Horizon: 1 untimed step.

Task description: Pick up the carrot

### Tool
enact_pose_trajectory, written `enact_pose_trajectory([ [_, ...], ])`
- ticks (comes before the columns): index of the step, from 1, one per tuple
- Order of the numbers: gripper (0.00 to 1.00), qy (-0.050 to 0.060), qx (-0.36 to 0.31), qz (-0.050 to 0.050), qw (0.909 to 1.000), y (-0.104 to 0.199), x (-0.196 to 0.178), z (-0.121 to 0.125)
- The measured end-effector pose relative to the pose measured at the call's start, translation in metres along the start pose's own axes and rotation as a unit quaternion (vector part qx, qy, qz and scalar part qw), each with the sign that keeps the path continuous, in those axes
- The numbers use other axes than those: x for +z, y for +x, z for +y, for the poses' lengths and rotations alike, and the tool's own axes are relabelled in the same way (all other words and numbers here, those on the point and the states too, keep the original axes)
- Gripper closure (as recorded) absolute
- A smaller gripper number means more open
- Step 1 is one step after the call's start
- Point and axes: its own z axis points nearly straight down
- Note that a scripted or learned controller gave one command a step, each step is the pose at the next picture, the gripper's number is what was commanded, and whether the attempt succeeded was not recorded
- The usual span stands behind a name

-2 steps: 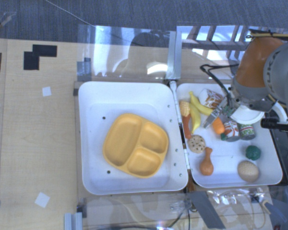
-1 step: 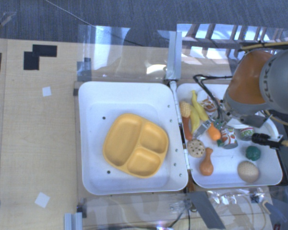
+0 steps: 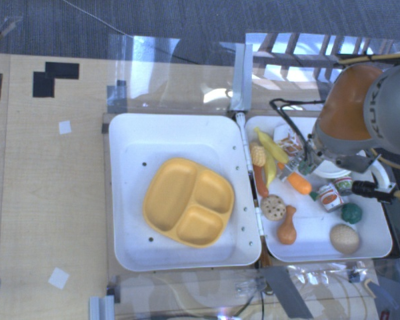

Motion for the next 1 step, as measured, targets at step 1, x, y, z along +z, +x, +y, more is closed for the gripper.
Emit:
enact_pose_trajectory([
  [1, 1.00, 0.003, 0.081, 0.005, 0.9967, 0.0727, -0.0857, 0.0263],
])
